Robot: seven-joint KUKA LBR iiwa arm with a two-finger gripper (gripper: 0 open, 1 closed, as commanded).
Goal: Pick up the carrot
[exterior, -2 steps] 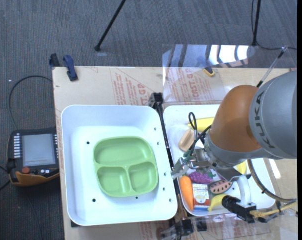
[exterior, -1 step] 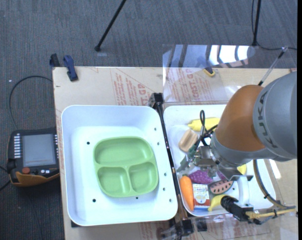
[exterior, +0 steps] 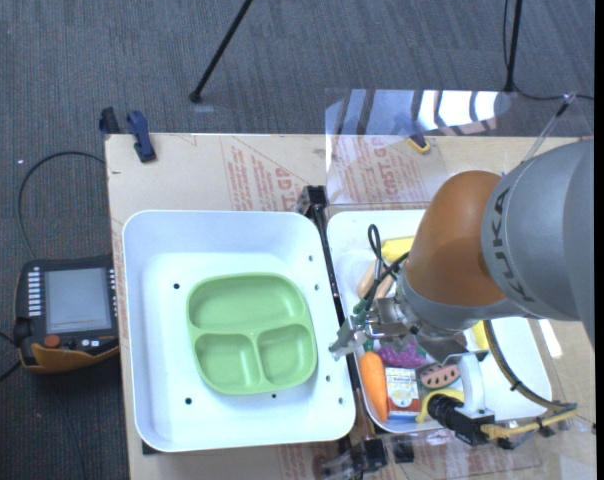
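The orange carrot [exterior: 374,384] lies lengthwise along the left wall of the right bin [exterior: 347,230], near its front corner. My gripper [exterior: 356,332] hangs just above the carrot's far end, at the wall between the two bins. It is open, and nothing sits between its fingers. The grey arm with its orange band [exterior: 462,253] covers the middle of the right bin and hides much of what lies there.
A green three-compartment plate [exterior: 250,330] rests in the left bin [exterior: 152,268]. Beside the carrot sit purple grapes [exterior: 402,352], a small box [exterior: 402,388] and a watermelon slice [exterior: 442,375]. A yellow banana [exterior: 396,251] lies farther back. A teach pendant [exterior: 70,313] rests left of the bench.
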